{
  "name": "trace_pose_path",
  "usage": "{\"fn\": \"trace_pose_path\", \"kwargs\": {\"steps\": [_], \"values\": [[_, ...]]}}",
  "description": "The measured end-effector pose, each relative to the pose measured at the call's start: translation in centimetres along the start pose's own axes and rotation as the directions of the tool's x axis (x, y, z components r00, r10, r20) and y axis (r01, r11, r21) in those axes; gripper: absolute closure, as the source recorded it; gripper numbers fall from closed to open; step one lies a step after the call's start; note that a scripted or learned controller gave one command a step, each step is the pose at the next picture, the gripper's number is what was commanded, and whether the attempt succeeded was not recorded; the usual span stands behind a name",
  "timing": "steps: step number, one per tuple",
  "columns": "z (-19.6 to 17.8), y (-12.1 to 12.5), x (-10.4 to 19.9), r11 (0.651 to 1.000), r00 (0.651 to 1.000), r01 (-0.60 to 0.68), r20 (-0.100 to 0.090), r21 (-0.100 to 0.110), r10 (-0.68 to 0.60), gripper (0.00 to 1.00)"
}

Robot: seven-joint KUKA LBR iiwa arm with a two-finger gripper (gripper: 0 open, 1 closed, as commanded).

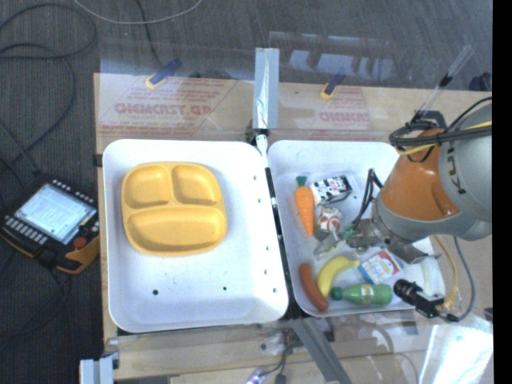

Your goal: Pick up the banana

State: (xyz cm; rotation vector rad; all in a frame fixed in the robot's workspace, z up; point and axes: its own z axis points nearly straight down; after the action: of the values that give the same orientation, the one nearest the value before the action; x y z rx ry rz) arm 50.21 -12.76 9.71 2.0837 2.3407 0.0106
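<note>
Banana (336, 272) is lying in the right bin (282, 214), near side, between the sausage (313, 287) and green bottle (364, 295), its long axis slanting up-right toward the gripper (358, 234), which is hovering just beyond its far end; finger state: cannot tell.

bright even light | soft shadows | glare on white bins (120, 294) | slightly soft focus

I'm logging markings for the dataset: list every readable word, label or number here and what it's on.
"CHEMCAST GP", seen reversed: film on the left clear panel.
Similar red print on the right clear panel: too blurred to read.
Small carton, black-and-white packet, green bottle, handheld screen: print too small to read.
</note>
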Motion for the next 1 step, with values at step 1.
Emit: {"fn": "trace_pose_path", "kwargs": {"steps": [1], "values": [[0.68, -1.07, 1.10, 0.996, 0.996, 0.088, 0.012, -0.008, -0.088, 0.00]]}}
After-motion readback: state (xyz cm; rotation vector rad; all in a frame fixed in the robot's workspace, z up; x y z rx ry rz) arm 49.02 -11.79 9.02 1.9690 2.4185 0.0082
